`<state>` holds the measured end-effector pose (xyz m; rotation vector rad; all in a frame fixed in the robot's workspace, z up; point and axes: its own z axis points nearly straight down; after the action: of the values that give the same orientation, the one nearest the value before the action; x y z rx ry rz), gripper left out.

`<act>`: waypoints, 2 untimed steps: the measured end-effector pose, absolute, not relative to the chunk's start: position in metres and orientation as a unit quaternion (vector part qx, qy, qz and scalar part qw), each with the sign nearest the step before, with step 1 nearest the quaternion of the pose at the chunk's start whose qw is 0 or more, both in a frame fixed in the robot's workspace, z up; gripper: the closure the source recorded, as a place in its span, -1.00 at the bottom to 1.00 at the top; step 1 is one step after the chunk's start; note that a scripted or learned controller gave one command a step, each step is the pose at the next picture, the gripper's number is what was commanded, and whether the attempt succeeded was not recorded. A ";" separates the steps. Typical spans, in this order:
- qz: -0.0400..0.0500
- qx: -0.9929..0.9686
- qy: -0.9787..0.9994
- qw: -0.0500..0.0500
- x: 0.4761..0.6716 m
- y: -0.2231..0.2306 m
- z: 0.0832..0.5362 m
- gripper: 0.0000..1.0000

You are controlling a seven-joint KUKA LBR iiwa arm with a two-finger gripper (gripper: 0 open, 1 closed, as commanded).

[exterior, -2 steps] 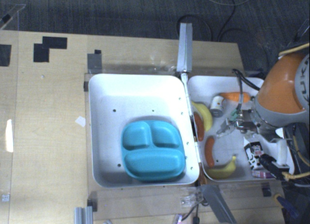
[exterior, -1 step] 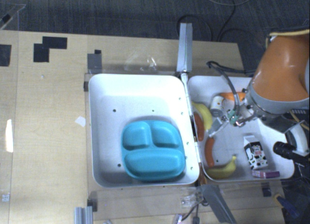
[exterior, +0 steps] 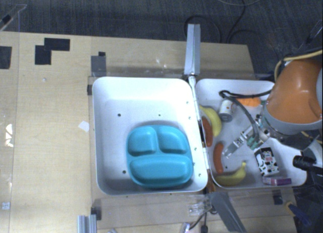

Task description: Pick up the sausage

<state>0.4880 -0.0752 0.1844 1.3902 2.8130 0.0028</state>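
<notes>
The left bin (exterior: 108, 126) holds a blue compartment tray (exterior: 159, 156), well apart from the work zone. A metal divider post (exterior: 193, 50) stands at the junction between the bins.

In the right bin (exterior: 287, 174), the sausage (exterior: 218, 157) lies against the left wall, reddish-brown and running roughly front to back. A second reddish piece (exterior: 206, 128) sits further back along the same wall; it may be another sausage, but the view is too coarse to confirm. One banana (exterior: 213, 120) lies beside that piece, and another banana (exterior: 232, 176) touches the near end of the sausage.

The gripper (exterior: 231, 150) hangs just beside the sausage on its right. The jaws appear parted, with nothing between them; no contact with the sausage is visible.

Recommended procedure: shift the gripper left until the fingers straddle the sausage across its short axis. Descend at mid-length, clear of the near banana and the wall. Close, then lift vertically.
</notes>
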 end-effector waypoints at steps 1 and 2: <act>0.001 0.390 0.921 0.002 0.488 -0.102 0.098 -1.00; 0.002 0.332 0.943 0.004 0.489 -0.002 0.186 -1.00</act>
<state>0.4889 -0.0017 0.1857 1.0401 2.9562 0.0051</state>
